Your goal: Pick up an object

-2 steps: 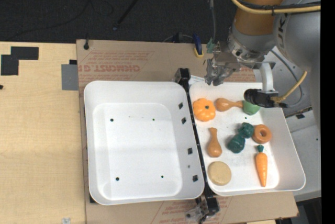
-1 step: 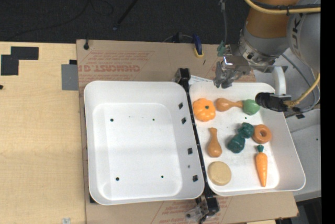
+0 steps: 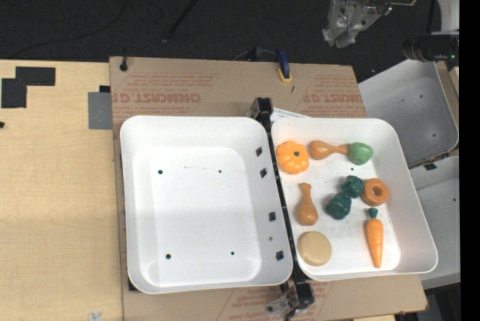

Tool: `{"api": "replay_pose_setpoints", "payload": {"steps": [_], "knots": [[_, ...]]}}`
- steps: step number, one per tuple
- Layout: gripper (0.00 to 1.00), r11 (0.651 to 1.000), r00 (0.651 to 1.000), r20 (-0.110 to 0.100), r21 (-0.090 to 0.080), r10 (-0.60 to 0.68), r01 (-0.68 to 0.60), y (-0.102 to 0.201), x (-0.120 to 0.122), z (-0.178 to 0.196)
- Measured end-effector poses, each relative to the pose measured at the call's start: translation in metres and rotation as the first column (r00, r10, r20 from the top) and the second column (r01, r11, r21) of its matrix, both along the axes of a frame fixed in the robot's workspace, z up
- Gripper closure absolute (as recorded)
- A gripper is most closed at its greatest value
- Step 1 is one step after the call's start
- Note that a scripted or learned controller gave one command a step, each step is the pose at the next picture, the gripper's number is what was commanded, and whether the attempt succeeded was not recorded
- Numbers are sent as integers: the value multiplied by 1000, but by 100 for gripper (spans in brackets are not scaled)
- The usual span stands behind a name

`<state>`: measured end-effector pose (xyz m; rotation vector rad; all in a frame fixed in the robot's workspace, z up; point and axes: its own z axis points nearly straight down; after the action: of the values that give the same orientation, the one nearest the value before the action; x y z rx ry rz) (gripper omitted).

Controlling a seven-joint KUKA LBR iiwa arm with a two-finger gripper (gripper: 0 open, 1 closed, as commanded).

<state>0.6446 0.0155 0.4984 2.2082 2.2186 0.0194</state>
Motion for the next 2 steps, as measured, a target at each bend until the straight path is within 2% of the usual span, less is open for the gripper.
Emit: {"api": "replay_pose_setpoints", "payload": {"steps": [1, 2], "knots": [[100, 1000, 1000, -15, -1, -4, 4, -14, -1, 42], [100, 1000, 1000, -22, -2, -8, 8, -75, -1, 23]]}}
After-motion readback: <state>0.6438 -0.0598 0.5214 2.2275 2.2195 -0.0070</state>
